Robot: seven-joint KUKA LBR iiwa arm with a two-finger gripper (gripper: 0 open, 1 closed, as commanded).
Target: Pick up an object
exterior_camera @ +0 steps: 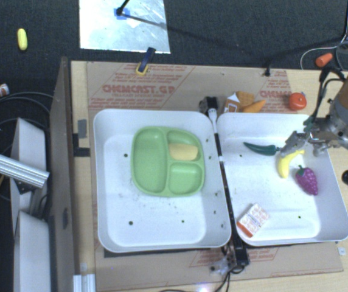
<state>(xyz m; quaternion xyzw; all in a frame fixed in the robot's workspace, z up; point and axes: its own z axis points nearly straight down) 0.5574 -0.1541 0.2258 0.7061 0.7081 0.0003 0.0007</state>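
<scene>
The right white bin (332,224) holds a dark green chili (260,147), a yellow banana (285,162), a purple bunch of grapes (307,180) and a small red-and-white packet (253,219). My gripper (304,146) hangs over the bin's upper right part, just above and to the right of the banana, with the grapes below it. Its fingers stand open and nothing is between them. In the left white bin (116,224) lies a green divided plate (156,169) with a yellow block (184,151) in its upper right compartment.
On the cardboard behind the bins lie an orange carrot-like piece (249,104) and a red tomato (297,101). A black clip (210,106) sits where the two bins meet at the back. Cables and metal brackets lie off the bench at the left.
</scene>
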